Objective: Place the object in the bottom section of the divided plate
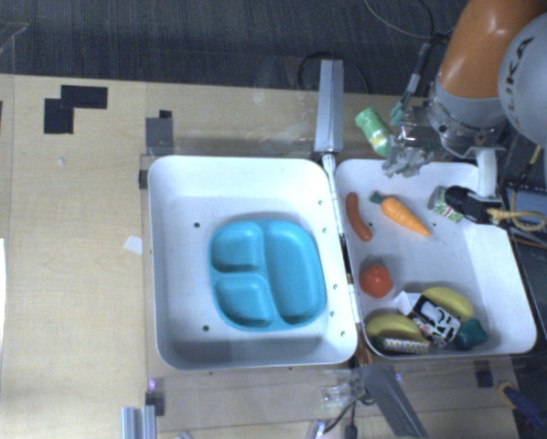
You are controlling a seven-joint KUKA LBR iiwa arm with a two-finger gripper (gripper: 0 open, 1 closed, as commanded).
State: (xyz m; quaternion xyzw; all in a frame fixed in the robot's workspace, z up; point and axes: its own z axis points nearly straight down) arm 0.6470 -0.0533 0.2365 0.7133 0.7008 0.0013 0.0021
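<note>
Hand (403, 160) above right bin's (502, 273) far edge, grip state unclear; divided plate (266, 273) in left bin (182, 245).

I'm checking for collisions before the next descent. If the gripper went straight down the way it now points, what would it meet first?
Probably the back rim of the right bin: the gripper hangs over that edge, with the green object to its left and the carrot nearer the camera. Depth is unclear from this slant, so bare bin floor is possible.

Divided plate (266, 273) in left bin (173, 245); carrot (404, 215) in right bin (502, 273).
</note>
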